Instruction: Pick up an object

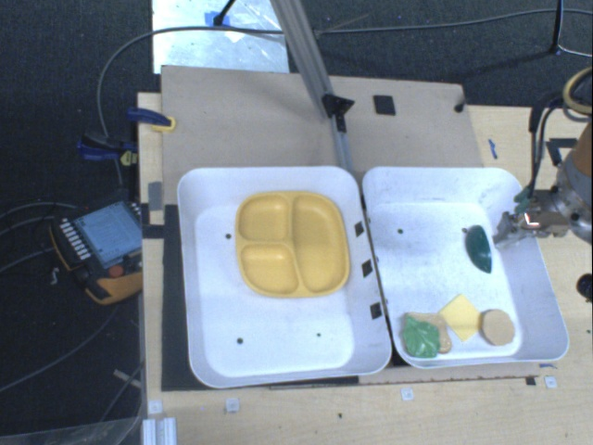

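In the right bin [537, 276], by its right wall: dark green object [478, 247], unlifted. Just beside it, at the rim, gripper [511, 228], finger state impossible to tell. Near the front edge: green [422, 336], yellow [460, 317], tan [498, 326] pieces. Nothing picked up yet.

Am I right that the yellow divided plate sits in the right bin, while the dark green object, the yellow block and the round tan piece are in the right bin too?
Not quite: in the camera view the yellow divided plate sits in the left bin. The dark green object, the yellow block and the round tan piece are indeed in the right bin.
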`<state>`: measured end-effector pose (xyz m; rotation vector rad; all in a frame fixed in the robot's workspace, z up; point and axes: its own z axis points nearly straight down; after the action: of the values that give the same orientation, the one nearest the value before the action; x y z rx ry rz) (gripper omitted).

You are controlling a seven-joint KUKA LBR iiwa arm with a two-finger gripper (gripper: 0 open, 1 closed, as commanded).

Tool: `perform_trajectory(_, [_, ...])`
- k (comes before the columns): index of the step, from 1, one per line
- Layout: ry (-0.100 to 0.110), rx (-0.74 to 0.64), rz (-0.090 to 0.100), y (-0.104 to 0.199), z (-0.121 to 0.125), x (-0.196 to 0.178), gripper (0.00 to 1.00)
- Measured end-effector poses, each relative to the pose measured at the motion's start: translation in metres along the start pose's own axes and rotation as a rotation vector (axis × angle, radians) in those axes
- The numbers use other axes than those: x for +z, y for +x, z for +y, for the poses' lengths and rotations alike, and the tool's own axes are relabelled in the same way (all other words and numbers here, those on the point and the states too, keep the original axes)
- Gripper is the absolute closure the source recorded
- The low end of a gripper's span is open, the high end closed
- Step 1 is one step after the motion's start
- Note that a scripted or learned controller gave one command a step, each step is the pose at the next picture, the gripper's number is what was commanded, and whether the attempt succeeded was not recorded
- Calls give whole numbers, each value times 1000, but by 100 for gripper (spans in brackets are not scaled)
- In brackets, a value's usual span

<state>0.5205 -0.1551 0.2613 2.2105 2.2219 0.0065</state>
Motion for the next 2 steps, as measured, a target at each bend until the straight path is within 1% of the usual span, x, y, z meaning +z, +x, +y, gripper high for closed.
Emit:
perform_trajectory(1, [6,-6,4,61,1,8,100])
perform_trajectory(2, [7,-5,5,109,3,21,100])
